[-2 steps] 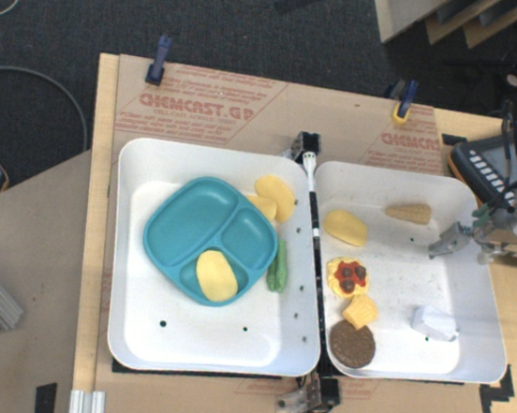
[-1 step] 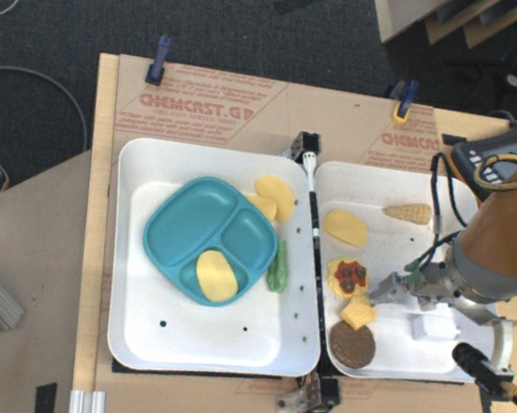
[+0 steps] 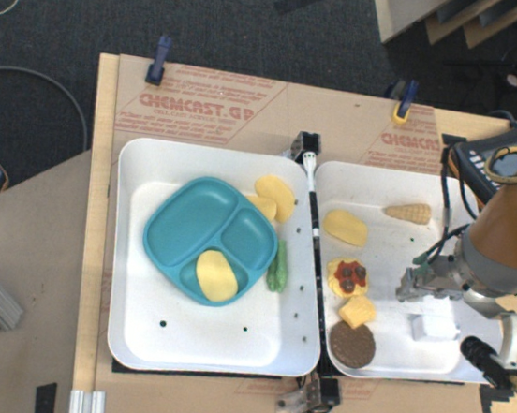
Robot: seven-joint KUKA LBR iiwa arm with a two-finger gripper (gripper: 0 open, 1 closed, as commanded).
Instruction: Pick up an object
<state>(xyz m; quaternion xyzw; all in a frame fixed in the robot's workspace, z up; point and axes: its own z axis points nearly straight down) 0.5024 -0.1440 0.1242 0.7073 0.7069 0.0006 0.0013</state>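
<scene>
In the camera view, the grey arm comes in from the right edge of the frame and its pincer (image 3: 415, 286) hangs low over the right bin (image 3: 412, 188), in the right middle of the picture; whether it is open or closed I cannot tell, since the wrist hides most of it, and nothing is seen in its grip. The task names no particular thing, so the likeliest candidates are the toy foods lying in that bin. Just beside the pincer, toward the lower right, lies a small white block (image 3: 434, 325), which looks light and stiff with flat faces that should take a squeeze across its short sides. Left of the pincer lies a pizza-like piece with red topping (image 3: 348, 276), below it a yellow cheese wedge (image 3: 357, 311) and a flat brown cookie (image 3: 353, 345); the wedge seems to rest against the cookie. These probably are hollow plastic, light and somewhat slick, and the flat cookie would be hard to pinch off the floor. Higher up lie a yellow potato-like lump (image 3: 344, 227) and an ice-cream cone (image 3: 408, 212), both rounded and apt to roll away. The left bin (image 3: 133, 260) holds a teal divided plate (image 3: 211, 238).
</scene>
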